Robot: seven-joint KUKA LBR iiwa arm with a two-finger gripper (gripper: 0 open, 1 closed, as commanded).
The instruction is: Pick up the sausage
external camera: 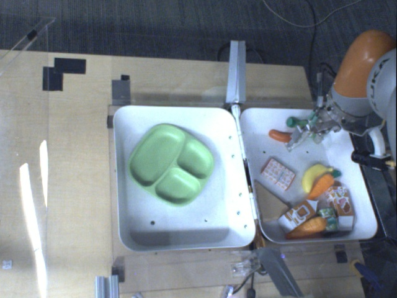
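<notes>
A small orange-red sausage (279, 135) lies in the upper left of the right-hand bin (366, 228), its long axis running nearly left to right. The claw (302, 132) hangs just beside its right end, seemingly touching. How far the claw is spread cannot be told.

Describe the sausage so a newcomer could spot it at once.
Look in the right-hand white bin, at its far end near the gripper. The sausage lies there alone: a small reddish-orange link, smooth and leafless, unlike the green-topped carrots nearer the front.
</notes>
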